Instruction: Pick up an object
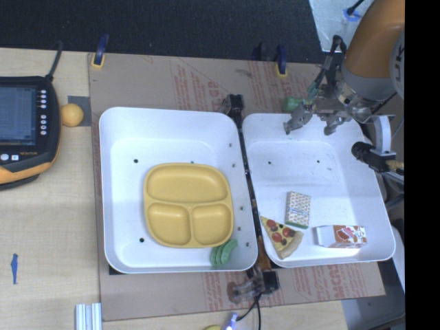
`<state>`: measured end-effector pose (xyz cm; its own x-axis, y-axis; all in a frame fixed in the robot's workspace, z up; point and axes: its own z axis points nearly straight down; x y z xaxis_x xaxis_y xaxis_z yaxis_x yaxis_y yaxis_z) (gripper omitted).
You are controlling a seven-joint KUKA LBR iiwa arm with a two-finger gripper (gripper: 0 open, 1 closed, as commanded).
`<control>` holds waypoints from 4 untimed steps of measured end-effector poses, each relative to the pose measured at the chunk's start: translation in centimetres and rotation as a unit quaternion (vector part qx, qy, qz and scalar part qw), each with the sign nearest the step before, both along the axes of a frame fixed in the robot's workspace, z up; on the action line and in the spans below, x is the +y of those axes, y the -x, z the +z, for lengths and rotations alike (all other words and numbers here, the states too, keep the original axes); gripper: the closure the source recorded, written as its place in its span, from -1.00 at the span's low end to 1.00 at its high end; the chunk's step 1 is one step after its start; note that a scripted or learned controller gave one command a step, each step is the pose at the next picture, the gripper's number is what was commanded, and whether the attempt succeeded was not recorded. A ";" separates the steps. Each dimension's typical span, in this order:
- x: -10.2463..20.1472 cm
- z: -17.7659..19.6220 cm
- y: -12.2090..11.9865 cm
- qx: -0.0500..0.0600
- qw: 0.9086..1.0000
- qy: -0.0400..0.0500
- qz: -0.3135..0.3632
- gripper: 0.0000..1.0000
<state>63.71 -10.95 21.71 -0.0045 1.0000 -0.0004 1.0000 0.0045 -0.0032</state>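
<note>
My gripper [311, 126] hangs over the far edge of the right bin [323, 160], its two fingers spread apart with nothing between them. Near the front of that bin lie a small patterned packet [298, 209], a pizza slice toy [280, 236] and a white and brown carton [342, 236] lying on its side. All three are well in front of the gripper. The left bin [124, 150] holds a yellow divided tray [187, 204] and a green toy [223, 254] at its front right corner.
A teach pendant [24, 129] and an orange ball [71, 114] lie left of the bins. A black clip [234, 104] sits at the far end of the seam between the bins. Blue clamps [100, 50] hold the cardboard's far edge. A small green object [292, 104] lies behind the right bin.
</note>
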 end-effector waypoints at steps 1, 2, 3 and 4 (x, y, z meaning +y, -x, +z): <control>3.7 -1.0 0.1 0.001 1.000 0.000 0.001 -1.00; 4.1 -2.5 1.4 0.001 1.000 0.001 0.000 -1.00; 1.3 -12.3 1.0 0.001 1.000 0.001 0.000 -1.00; -4.7 -8.5 -1.9 -0.001 1.000 0.000 -0.002 -1.00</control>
